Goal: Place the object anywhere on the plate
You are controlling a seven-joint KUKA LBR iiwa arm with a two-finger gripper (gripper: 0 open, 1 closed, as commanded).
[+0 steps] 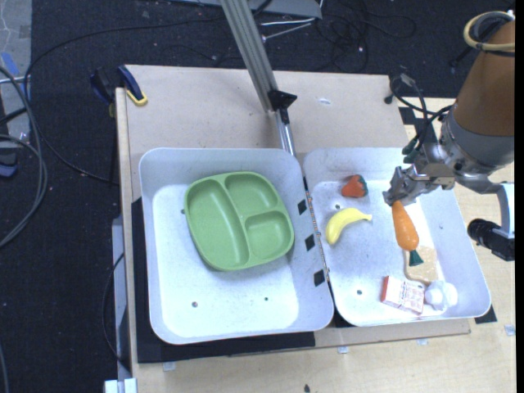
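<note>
Plate point(239, 219) in left bin point(164, 301) — banana point(345, 223), carrot point(404, 227) in right bin point(463, 244).

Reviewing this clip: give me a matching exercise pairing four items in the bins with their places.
Things:
1. green plate
2. banana
3. carrot
4. small carton

Places:
A. near corner of the right bin
B. directly under the gripper
C. left bin
D. right bin, close to the divide between bins

Pairs: 1-C, 2-D, 3-B, 4-A
</note>
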